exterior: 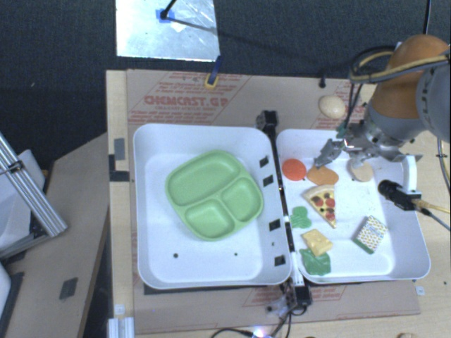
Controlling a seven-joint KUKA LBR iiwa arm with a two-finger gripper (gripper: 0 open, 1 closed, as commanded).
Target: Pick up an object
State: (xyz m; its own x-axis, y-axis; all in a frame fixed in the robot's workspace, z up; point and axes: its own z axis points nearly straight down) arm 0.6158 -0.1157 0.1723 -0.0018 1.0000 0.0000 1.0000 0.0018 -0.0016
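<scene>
- Camera view: from my station I saw the two white bins side by side on the bench, the left bin (151,210) holding a green divided plate (213,195) that lay flat near its middle.
- The right bin (409,248) held the loose pieces. A round orange-red disc (294,168) sat near the divider, and an orange-tan piece (322,177) lay just beside it to the right.
- Below those, a pizza slice (323,203) lay with its point toward the bin's near side. A small green piece (301,217) sat left of it against the divider.
- Further toward me, a yellow block (317,241) rested touching a green leafy piece (316,262). A patterned speckled block (371,233) lay tilted, well apart to the right.
- A pale tan piece (361,172) sat at the far part of that bin, partly under the arm.
- The gripper (328,153) hung over the far left part of the right bin, just above the orange-tan piece. I could not tell how its fingers stood, and I saw nothing between them.
- A beige egg-shaped object (332,105) lay outside the bins on the cardboard beyond the right bin.
</scene>
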